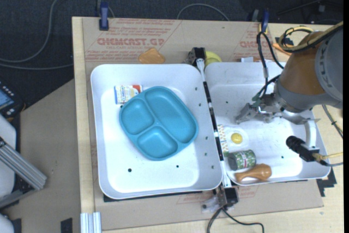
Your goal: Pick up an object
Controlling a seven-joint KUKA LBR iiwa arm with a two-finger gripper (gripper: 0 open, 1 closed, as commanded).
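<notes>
In the left bin (109, 172) a blue divided plate (158, 123) is lying flat, with a small white and red packet (126, 93) poking out from under its upper left edge. Beyond the bins, an orange item (151, 55) and a yellow one (211, 57) are resting on the bench board. In the right bin (240, 76), near its lower left corner, a yellow-centred fried-egg toy (235, 138) is sitting just above a green can (241, 159) lying on its side, and a brown drumstick-shaped piece (253, 173) is lying just below the can. The gripper (248, 112) is hanging low over the middle of that bin, its fingers spread apart and closing on nothing. The pick is looking not yet done: nothing is lifted, and every object is resting on a bin floor. The egg toy is the nearest candidate, lying near the fingertips, a little below and left of them, apart from them; reaching, closing and lifting are all remaining.
</notes>
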